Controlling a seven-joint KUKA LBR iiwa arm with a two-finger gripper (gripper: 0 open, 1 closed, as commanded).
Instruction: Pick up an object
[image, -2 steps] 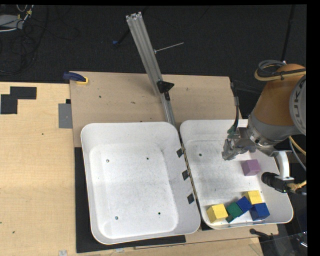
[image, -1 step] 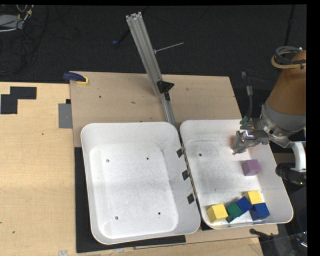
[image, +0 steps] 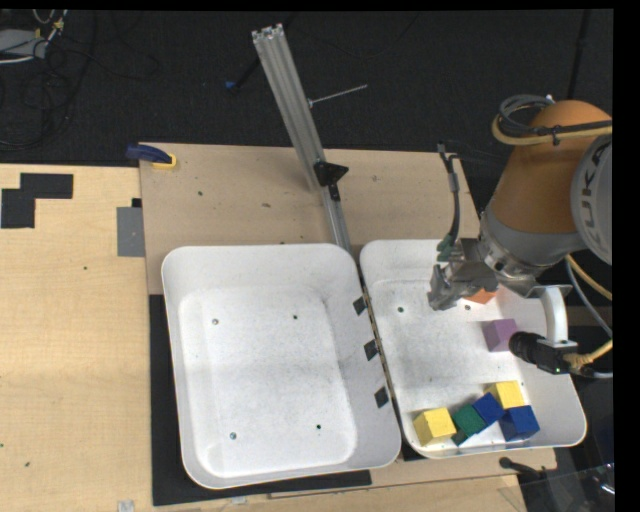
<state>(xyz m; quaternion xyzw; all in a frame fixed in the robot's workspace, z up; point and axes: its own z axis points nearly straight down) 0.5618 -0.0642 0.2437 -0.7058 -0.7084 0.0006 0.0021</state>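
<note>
The gripper hangs low over the right bin, just beside an orange block that peeps out from behind it; whether it grips anything cannot be told. The block looks small, rigid and light, likely best taken across two flat opposite faces. Its colour is bright orange, mostly hidden

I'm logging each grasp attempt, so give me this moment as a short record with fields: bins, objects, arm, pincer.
bins: two shallow white plastic bins side by side, left bin, right bin
objects: all in the right bin; purple cube mid-right; yellow block, green block, blue blocks and second yellow block clustered at the near edge; an orange object partly hidden by the pincer
arm: reaches in from the right, over the right bin's far half
pincer: low over the bin floor, grasp unclear
</note>
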